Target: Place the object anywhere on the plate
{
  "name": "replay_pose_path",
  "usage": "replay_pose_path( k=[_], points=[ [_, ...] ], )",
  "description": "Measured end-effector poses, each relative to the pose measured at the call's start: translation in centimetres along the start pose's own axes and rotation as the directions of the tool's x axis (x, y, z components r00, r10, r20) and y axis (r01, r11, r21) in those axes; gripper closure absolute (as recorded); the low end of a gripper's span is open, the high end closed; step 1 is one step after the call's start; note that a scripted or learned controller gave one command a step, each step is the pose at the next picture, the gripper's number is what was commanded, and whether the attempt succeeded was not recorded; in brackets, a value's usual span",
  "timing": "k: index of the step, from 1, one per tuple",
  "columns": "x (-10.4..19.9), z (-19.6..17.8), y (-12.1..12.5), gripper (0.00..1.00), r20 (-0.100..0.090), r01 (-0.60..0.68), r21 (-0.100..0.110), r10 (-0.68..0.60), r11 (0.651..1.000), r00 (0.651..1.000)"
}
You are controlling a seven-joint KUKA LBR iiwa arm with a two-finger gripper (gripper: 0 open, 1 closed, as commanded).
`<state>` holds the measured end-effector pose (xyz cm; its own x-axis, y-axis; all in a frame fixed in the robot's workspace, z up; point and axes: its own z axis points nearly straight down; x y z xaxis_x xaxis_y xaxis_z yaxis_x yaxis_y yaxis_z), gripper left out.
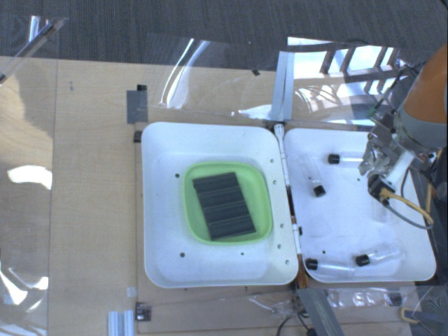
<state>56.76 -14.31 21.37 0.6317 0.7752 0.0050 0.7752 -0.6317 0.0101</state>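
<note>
A green square plate (262, 203) sits in the middle of the left white bin (159, 250). A dark grey ribbed rectangular block (223, 206) lies flat on the plate, slightly turned, and fully inside its rim. My gripper (376, 171) hangs over the right part of the right white bin (343, 215), far from the plate and block. Nothing can be seen held under it. The grey arm with its orange band (428, 93) comes in from the right edge.
Several small black-capped pieces lie in the right bin: one at the back (334, 159), one nearer the middle (318, 190), two along the front (311, 264) (362, 260). A yellow cable (409, 208) loops beside the gripper. Clear plastic sheeting covers the wooden bench (77, 187).
</note>
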Motion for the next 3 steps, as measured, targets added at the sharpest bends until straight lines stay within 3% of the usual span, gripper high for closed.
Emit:
replay_pose_path(
  k=[1, 2, 3],
  points=[
    [3.9, 2.9, -5.5, 1.0, 0.001, 0.116, 0.009, -0.116, 0.993, 0.993],
    [8.6, 2.9, -11.2, 1.0, 0.001, 0.185, 0.01, -0.185, 0.983, 0.983],
    [8.5, 2.9, -11.2, 0.0, 0.001, 0.184, 0.009, -0.184, 0.983, 0.983]
  ],
)
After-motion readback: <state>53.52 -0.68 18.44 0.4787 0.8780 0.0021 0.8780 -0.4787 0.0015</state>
